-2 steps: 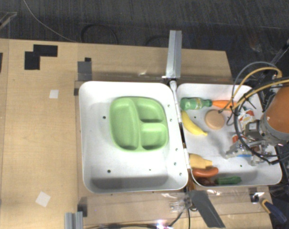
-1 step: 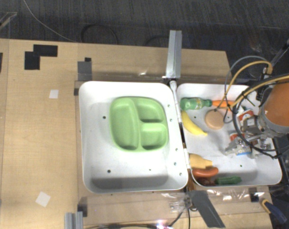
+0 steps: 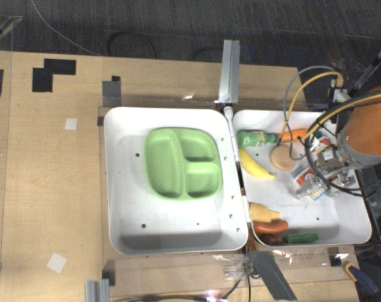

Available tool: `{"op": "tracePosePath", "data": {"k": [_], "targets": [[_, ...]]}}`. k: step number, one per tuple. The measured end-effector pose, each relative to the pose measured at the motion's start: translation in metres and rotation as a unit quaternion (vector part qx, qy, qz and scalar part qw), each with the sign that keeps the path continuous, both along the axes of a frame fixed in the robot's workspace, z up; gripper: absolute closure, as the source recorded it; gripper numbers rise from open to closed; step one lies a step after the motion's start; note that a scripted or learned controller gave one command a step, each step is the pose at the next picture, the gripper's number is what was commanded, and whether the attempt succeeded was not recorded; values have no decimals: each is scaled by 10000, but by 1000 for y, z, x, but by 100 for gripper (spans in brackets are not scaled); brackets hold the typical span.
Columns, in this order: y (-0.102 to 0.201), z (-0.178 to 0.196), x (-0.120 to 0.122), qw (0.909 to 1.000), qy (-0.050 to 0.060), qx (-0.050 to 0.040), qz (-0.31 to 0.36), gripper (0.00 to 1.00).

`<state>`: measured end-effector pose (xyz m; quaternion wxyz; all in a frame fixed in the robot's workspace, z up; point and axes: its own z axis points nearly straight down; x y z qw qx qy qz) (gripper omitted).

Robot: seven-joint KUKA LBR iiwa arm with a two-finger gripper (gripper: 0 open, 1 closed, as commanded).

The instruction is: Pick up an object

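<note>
Here the gripper point(image 3: 313, 184) hangs low in the right bin point(image 3: 347, 228), just right of the banana point(image 3: 255, 165), likely placed to grab from that pile, though I cannot tell how its jaws stand.

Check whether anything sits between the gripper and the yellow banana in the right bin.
Nothing visible blocks it. The gripper hangs over bare bin floor right of the yellow banana; the round tan wooden disc lies just above that line, beside the banana's upper end.
</note>
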<state>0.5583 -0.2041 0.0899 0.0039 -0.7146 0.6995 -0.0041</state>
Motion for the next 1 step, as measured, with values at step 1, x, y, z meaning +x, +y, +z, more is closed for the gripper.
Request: {"op": "tracePosePath", "data": {"k": [1], "targets": [[11,0,7,9958,-9,-24,919,0]]}}
